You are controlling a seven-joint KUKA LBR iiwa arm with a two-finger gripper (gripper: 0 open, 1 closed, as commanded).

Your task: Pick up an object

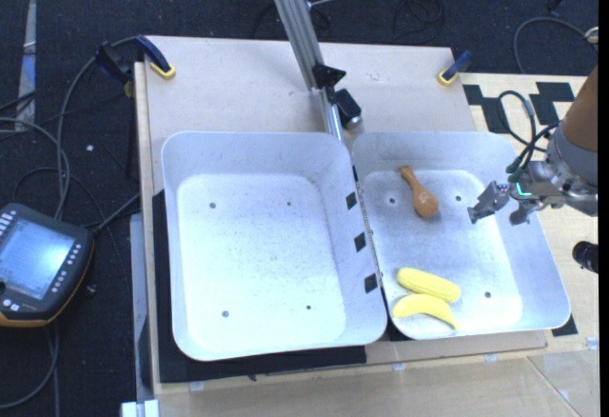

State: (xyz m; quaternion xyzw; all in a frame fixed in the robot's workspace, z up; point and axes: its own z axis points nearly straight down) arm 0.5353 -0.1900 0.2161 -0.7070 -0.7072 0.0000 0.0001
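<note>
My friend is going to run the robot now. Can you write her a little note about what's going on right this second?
Hand: hanging over the right bin, near its right side, with nothing seen between its fingers. I can't tell if it is open or shut.
Things: a wooden spoon lies in the right bin, just left of the hand. Two yellow bananas lie side by side near the front edge of that bin.
Done: nothing picked up yet.
Left: lower onto one object, probably the spoon since it is nearest, close on it and lift.
</note>
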